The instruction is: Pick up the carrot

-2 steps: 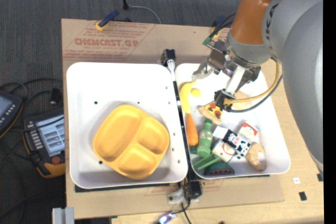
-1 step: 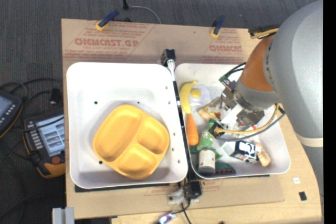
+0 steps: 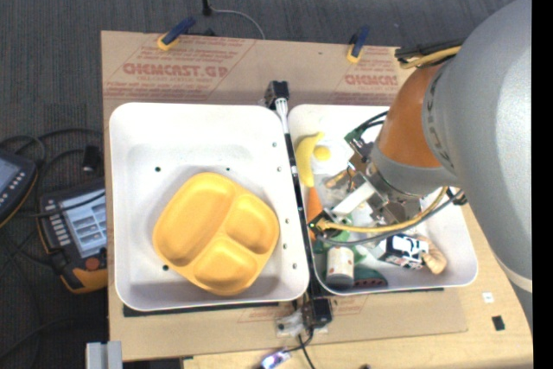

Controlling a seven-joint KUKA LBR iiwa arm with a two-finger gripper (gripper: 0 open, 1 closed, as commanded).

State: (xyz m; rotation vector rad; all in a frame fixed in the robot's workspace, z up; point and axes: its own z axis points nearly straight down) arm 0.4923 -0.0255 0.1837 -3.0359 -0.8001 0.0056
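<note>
Looming nearest us, our grey arm [image 3: 492,125] covers the right bin [image 3: 458,268]. We see the carrot [image 3: 314,201] at that bin's nine o'clock edge, beside a banana [image 3: 306,153]. Our gripper [image 3: 359,201] hangs just beside it; whether it is spread or pinching we cannot tell. A yellow tray [image 3: 216,231] fills the left bin [image 3: 138,143].

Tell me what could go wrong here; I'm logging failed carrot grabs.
1. The carrot lies tight against the right bin's left wall, so the hand may hit the wall or slip off.
2. A banana and other clutter crowd it, so the wrong thing may get grabbed.
3. The arm covers much of the bin, hiding the grasp from the camera.
</note>
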